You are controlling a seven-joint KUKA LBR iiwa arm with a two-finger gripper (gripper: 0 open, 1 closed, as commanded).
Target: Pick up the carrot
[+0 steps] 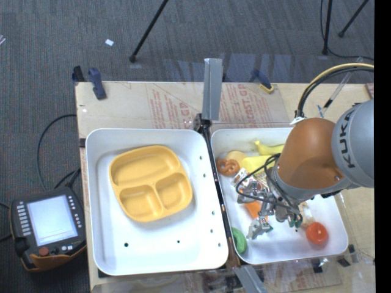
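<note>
Your left bin (98, 237) carries a yellow tray (151, 182); right bin (333, 246): carrot (252, 209), tomato (316, 232), banana (269, 146); claw (259, 227) hovers there, grip unclear.

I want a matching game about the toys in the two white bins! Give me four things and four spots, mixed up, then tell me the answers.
Things:
1. yellow divided plate
2. red tomato
3. green toy
4. carrot

Spots:
A. near corner of the right bin, next to the wall between the bins
B. in the left bin
C. middle of the right bin, right beside the tool
D. near side of the right bin, towards its outer edge

Pairs: 1-B, 2-D, 3-A, 4-C
</note>
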